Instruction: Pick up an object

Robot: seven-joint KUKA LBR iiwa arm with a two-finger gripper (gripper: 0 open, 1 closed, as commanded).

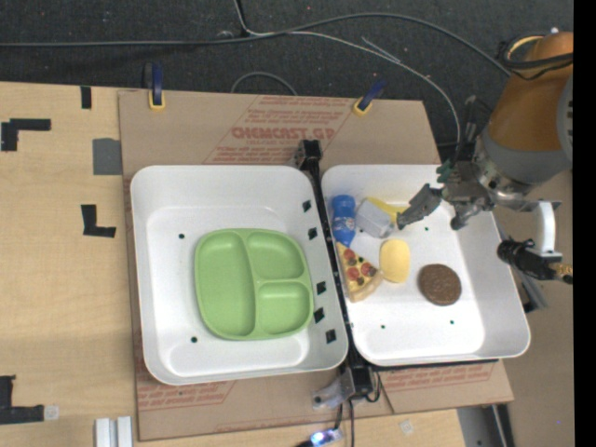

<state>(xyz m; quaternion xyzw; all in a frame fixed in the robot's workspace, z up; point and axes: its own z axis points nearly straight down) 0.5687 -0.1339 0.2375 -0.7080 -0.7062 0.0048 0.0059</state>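
Left bin [154, 250]: holds a green divided plate [252, 282], lying flat, roughly centred, three compartments, nothing in them that I can see. Not the likely target; too wide and flat for a two-finger grab.

Right bin [484, 333]: all the small stuff. Along its left wall, far to near: blue object [342, 214], then a pizza-slice toy [358, 273] w/ its point aimed near-left. Just right of the blue one, a grey block [376, 220] w/ a yellow piece [380, 203] poking out behind it, touching or overlapping; can't tell which. Nearer, a pale yellow oval [396, 260], long axis running far-to-near, just beside the pizza. Right of that, a brown round disc [440, 284], flat, apart from the rest.

Gripper [438, 208]: over the far part of the right bin, fingers spread fairly wide, nothing between them. One finger [417, 206] reaches left toward the grey block, tip just beside it; the other [463, 214] sits to the right.

Key relation: nearest candidates lie left & slightly near of the gripper. Grey block is closest, yellow oval next, disc near-side almost straight below in view. My read: the grey/yellow cluster is crowded, so the oval looks the cleaner pick, w/ fingers closing across its short axis, i.e. left-right.
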